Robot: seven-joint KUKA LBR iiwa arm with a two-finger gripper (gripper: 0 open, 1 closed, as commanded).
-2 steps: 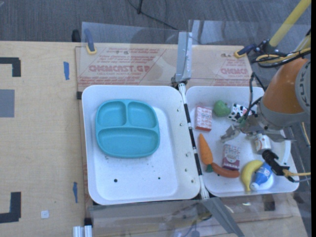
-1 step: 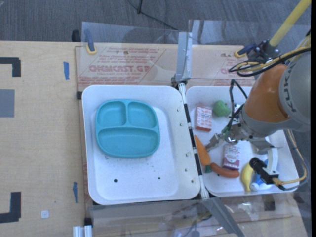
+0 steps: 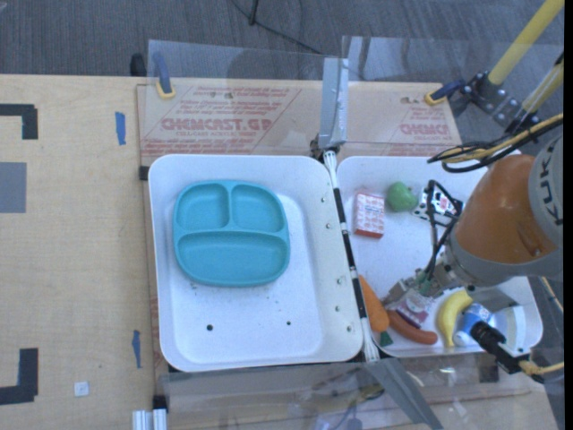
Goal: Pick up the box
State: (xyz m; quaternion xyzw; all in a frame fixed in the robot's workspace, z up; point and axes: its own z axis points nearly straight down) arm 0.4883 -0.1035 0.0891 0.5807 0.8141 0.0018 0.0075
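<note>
1. White left bin (image 3: 309, 240) carries a blue divided plate (image 3: 231, 233).
2. Right bin (image 3: 398, 240) holds the box (image 3: 369, 215) near its left wall, a green ball (image 3: 402, 196), a banana (image 3: 452, 314) and a carrot (image 3: 374, 304).
3. The hand (image 3: 419, 287) sits low over the clutter, well apart from the box; whether it is wide or narrow I cannot tell.
4. Judged: approach step; next, travel up-left to the box.

A light wooden bench top (image 3: 72, 267) fills the lower and left part of the view. Black tape marks (image 3: 22, 119) and short blue tape strips (image 3: 120, 128) lie on the bench left of the bins. A clear plastic sheet with red lettering (image 3: 228, 119) lies flat behind the bins. Beyond the bench's far edge is grey carpeted floor (image 3: 107, 16), crossed by a black cable (image 3: 260, 12). Lighting is even and diffuse.
</note>
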